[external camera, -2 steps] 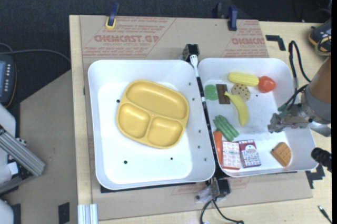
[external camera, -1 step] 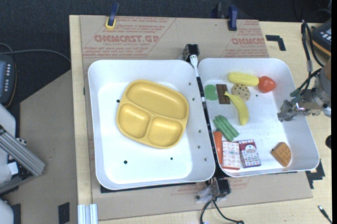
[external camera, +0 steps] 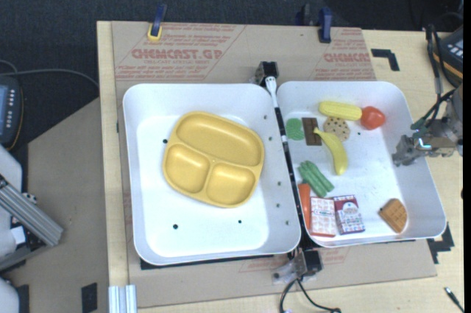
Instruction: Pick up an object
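Approaching: gripper (external camera: 407, 152) is hovering at right bin's (external camera: 422, 186) right rim, finger state indiscernible; next, descending onto toy tomato (external camera: 373, 117) nearby.

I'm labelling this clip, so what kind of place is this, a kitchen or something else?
Probably a robotics lab bench, not a kitchen. Two white bins sit on a board clamped down with clips, the food looks like toys, such as the banana, and cables trail onto dark carpet.

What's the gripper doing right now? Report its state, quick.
Gripper: at the right rim of the right-hand shallow white bin; open or shut cannot be told.
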Motion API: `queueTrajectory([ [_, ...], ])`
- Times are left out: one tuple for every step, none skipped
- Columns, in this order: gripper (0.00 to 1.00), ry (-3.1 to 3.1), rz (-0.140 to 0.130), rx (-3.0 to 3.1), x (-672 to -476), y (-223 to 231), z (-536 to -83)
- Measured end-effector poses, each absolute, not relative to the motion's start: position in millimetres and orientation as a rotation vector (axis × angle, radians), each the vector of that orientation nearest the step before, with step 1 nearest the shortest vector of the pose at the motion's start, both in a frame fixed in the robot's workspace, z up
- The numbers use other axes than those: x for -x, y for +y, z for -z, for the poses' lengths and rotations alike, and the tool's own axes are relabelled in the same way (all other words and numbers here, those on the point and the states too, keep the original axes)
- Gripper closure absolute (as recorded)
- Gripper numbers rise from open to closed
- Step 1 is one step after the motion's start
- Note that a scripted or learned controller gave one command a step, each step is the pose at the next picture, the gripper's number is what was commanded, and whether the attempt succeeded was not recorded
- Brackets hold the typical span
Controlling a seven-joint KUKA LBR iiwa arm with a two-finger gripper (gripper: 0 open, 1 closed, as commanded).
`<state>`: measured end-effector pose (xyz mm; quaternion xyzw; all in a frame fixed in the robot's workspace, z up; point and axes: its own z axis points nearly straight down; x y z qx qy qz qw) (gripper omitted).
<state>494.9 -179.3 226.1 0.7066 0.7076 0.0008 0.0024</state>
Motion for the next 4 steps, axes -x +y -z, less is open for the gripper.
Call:
queueTrajectory([
  [1.0, 2.225, -0.004, -2.214, -506.9, -137, -230],
  [1.0, 2.228, -0.005, -2.212, -518.1, -81, -238],
  [1.0, 2.229, -0.005, -2.212, -535.1, -24, -242],
  [1.0, 2.231, 0.001, -2.218, -539.2, 31, -226],
])
